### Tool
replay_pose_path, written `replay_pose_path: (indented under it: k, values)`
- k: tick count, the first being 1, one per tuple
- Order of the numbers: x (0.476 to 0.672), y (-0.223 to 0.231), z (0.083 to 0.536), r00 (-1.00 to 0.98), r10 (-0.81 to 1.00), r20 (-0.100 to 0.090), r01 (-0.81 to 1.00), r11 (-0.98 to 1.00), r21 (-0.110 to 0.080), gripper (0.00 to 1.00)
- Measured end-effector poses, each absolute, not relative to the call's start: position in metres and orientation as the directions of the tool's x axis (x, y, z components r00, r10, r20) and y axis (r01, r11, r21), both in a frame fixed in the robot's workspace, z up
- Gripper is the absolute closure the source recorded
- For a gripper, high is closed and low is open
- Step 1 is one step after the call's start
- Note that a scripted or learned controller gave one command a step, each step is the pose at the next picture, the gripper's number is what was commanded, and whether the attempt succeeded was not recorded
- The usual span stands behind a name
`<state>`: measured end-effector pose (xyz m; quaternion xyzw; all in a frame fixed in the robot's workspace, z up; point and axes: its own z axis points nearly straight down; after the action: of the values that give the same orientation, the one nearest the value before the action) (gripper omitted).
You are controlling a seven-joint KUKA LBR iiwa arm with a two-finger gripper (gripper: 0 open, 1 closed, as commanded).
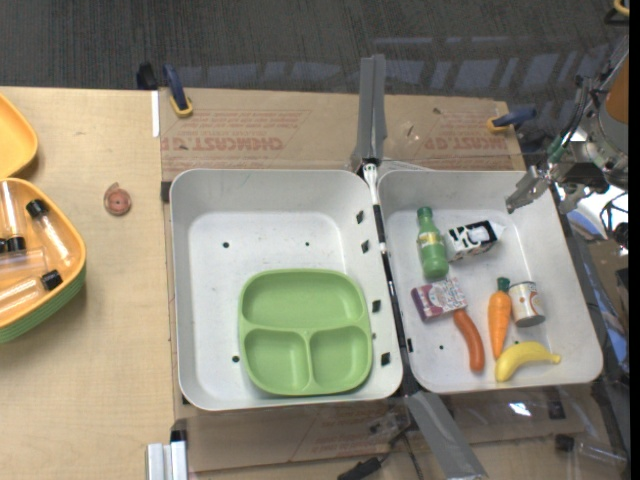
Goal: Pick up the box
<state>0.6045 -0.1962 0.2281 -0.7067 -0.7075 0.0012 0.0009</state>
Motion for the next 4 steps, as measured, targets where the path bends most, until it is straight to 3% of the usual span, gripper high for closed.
replay_pose_path:
  k: [1,2,3,4]
  values:
    - [0.596,-0.098,0.246,0.015,1.000,0.000,1.000,-0.015,-0.003,0.00]
    - [0.529,-0.054,0.190,0.034,0.999,-0.001,0.999,-0.034,-0.005,0.00]
    - [0.526,-0.099,0.096,0.001,1.000,-0.002,1.000,-0.001,0.006,0.00]
    - [0.481,-0.114,0.097,0.028,1.000,0.000,1.000,-0.028,0.011,0.00]
